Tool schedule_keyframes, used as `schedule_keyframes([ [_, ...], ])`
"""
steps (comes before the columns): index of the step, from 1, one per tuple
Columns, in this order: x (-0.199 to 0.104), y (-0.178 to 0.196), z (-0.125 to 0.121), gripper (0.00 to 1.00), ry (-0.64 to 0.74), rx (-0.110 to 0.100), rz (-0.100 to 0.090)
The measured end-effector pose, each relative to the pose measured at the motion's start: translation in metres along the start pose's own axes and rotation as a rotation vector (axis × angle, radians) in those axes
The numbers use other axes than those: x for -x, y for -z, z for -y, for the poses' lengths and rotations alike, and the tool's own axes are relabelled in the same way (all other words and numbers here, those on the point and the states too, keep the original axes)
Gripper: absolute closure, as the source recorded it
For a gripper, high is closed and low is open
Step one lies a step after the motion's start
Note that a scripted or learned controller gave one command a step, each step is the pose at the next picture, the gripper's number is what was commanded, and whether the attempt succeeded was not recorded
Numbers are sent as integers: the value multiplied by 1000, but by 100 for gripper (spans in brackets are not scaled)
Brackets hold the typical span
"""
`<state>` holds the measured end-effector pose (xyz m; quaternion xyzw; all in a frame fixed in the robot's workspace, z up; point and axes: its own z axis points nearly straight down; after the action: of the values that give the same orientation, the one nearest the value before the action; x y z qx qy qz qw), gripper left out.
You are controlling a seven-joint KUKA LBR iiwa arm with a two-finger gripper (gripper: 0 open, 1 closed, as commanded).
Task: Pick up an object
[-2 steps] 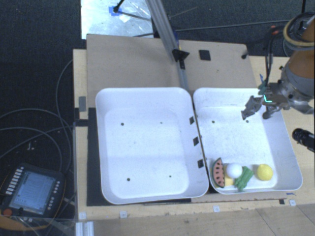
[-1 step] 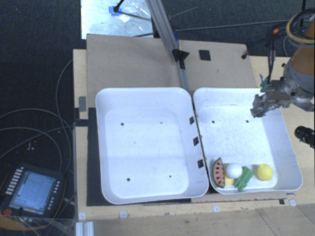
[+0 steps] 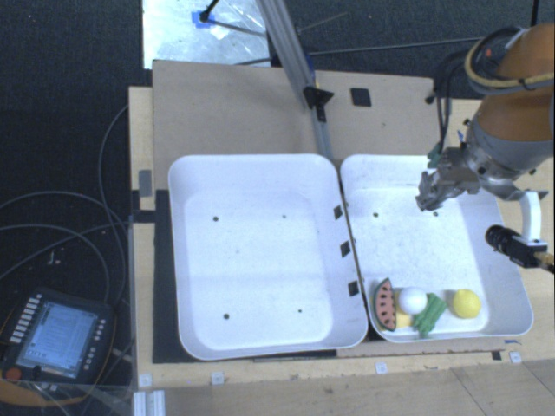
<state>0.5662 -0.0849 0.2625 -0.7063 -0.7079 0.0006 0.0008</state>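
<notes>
Camera view, looking down: my tool (image 3: 431, 193) hangs over the upper part of the right bin (image 3: 499, 254), nothing visible between its tips, and I cannot tell whether it is spread or pressed together. 4 candidate objects sit clustered at the near edge of that bin, well apart from my tool: watermelon slice (image 3: 384, 304), white ball (image 3: 413, 301) just beside it, green piece (image 3: 430, 314) touching the ball, and lemon (image 3: 466, 303) to the right. Left bin (image 3: 186, 232) sits beside it on the table (image 3: 234, 111).
</notes>
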Motion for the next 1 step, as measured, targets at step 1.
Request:
schedule_keyframes([
  [1, -10, -46, -19, 100, -1, -1, 0],
])
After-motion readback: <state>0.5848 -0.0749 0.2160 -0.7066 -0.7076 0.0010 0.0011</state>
